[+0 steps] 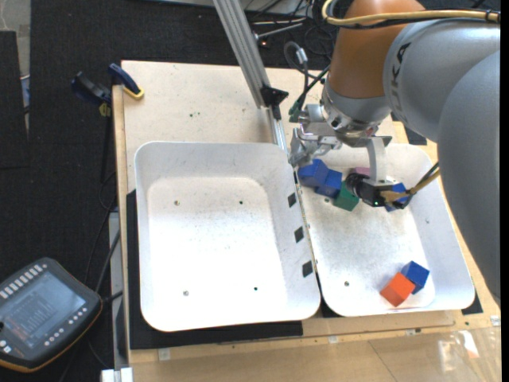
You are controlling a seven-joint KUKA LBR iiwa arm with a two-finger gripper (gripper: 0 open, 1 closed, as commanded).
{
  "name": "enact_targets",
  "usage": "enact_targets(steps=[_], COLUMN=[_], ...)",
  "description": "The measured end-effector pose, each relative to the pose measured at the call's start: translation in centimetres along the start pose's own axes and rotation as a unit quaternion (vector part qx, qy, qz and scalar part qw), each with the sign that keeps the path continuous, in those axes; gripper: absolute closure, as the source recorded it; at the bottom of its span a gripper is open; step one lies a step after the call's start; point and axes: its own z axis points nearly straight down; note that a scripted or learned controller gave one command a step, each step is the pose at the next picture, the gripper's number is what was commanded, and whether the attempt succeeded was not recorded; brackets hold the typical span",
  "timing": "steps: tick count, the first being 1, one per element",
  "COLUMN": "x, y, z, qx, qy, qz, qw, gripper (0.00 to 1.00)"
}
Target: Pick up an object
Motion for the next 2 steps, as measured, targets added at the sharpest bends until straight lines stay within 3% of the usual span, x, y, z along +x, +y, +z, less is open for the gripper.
enact_targets(steps=[1, 2], x=[5.70, 5.27], y=[1.46, 1.40], z=[-0.81, -0.74], qx=[-0.001, 0.001], qy=[0.001, -0.001], qz=[0.000, 0.002], qw=[1.0000, 1.0000], gripper=[1.00, 0.00])
